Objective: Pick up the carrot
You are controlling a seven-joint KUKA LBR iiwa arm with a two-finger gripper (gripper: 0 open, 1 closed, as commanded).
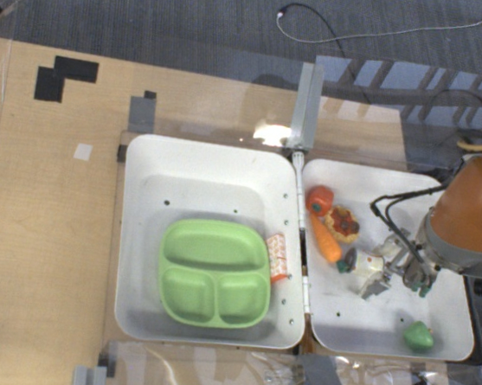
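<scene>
Bins (142, 219) sit on wooden bench (36, 232) — grey carpet (160, 3) beyond.

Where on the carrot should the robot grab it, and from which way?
Probably the carrot's thick middle, from straight above, pinching across its width. It lies flat and slanted near the right bin's left wall, with a tomato and pizza slice crowding its upper end.

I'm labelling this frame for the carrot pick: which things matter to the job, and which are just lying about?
Job:
carrot, right bin
hand, beside it in that bin

Lying about:
green divided plate, left bin
small packet
red tomato
pizza slice
green pepper
</scene>
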